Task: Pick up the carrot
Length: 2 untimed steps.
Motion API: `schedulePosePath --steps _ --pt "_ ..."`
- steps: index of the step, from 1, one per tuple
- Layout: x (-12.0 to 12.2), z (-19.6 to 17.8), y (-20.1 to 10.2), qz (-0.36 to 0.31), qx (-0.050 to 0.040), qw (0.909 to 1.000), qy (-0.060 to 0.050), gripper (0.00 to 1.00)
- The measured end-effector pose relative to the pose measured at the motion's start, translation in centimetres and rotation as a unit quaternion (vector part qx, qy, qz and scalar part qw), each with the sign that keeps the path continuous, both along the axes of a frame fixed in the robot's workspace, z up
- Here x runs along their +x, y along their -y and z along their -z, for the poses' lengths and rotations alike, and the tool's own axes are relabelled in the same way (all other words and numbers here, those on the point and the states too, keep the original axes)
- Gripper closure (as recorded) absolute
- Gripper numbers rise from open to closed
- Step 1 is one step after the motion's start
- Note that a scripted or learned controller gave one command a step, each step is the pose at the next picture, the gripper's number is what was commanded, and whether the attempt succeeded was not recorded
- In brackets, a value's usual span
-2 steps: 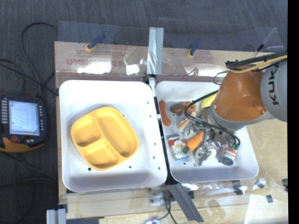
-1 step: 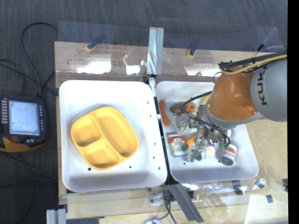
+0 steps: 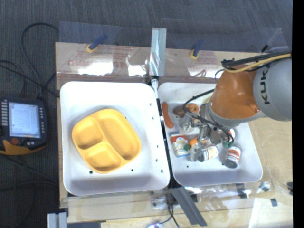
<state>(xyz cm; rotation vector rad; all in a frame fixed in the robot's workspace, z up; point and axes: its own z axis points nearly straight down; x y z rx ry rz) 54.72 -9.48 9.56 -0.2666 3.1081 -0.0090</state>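
We start with the largest things: two shallow white plastic bins side by side, the left bin (image 3: 71, 175) carrying a yellow three-compartment plastic tray (image 3: 105, 139), the right bin (image 3: 251, 172) holding a clutter of small toy groceries. Over the right bin hangs the grey arm with its orange band (image 3: 235, 99), and below that band the two-finger gripper (image 3: 203, 139) sits down among the items; how it is set we cannot tell, since the wrist and cables hide it.

The carrot, as we judge it, is the small orange piece (image 3: 194, 142) near the bin's middle, just beside the gripper and touching a little red-and-white packet (image 3: 179, 144). A long reddish sausage-shaped piece (image 3: 166, 115) lies along the bin's left wall, and a small dark-capped jar (image 3: 232, 156) lies toward the lower right.

To do this step well, we would centre over the orange piece alone, close across its narrow width, and lift straight up so that neighbouring packets are not dragged along. Crowding is the main risk.
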Motion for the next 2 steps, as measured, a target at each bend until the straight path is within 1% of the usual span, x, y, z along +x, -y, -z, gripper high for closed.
schedulePosePath --steps 1,2 --pt "1.0 0.0 0.1 0.030 0.0023 0.9996 0.000 0.00" --pt "1.5 -1.5 0.1 0.030 0.0012 0.9995 0.007 1.00"
